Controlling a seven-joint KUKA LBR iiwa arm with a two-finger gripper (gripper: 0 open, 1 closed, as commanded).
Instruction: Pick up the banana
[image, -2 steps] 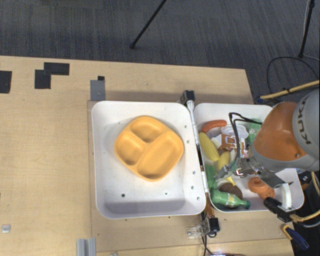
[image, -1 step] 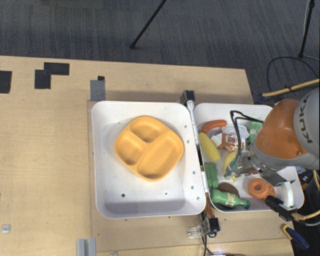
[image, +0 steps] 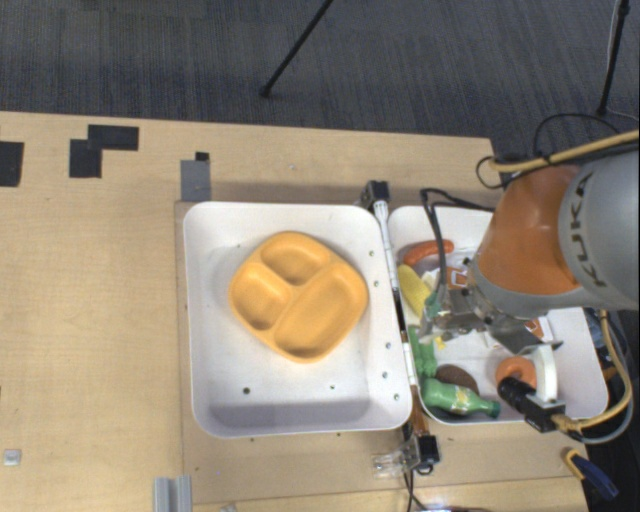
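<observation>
Banana (image: 412, 288) lies at the left wall of the right bin (image: 580, 400), crowded by other toy food, so your gripper (image: 437, 322) hangs just beside it; whether it is wide or narrow, I cannot tell.

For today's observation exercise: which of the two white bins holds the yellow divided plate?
The left bin, farther from the arm. The plate lies in its middle, while the right bin holds small mixed items instead.

Left bin (image: 200, 300) has my orange divided plate (image: 298, 295) (three compartments); a green bottle (image: 458, 400) lies in the right bin (image: 590, 395).
</observation>
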